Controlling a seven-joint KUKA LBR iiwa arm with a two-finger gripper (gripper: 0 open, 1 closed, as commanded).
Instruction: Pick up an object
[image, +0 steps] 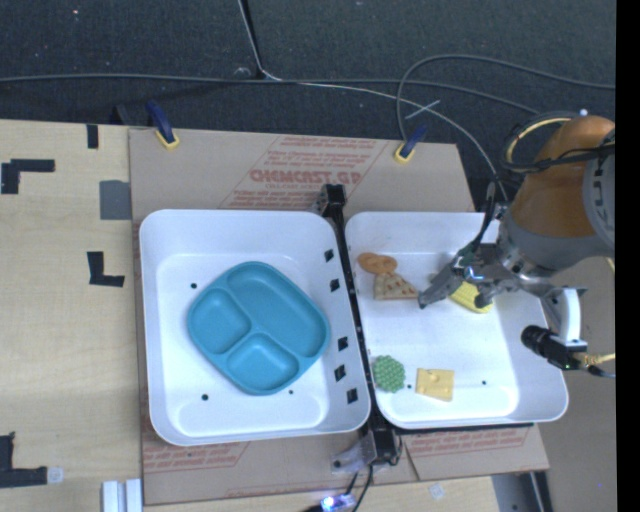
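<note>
Cheese wedge (434, 384) and green ball (389, 374) are lying nearest the camera in the right bin (500, 405). Farther in, my tool (462, 283) is hanging just beside the yellow piece (472, 297); its state I cannot tell. I am judging this the approach step; next calls for closing squarely on it.

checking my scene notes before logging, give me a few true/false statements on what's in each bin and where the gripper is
1. The blue divided plate lies in the left bin. True.
2. The gripper hangs over the left bin. False: it is over the right bin, beside a yellow object.
3. The green round piece lies on the plate. False: it is in the right bin, near the cheese wedge.
4. The arm bears an orange band. True.
</note>
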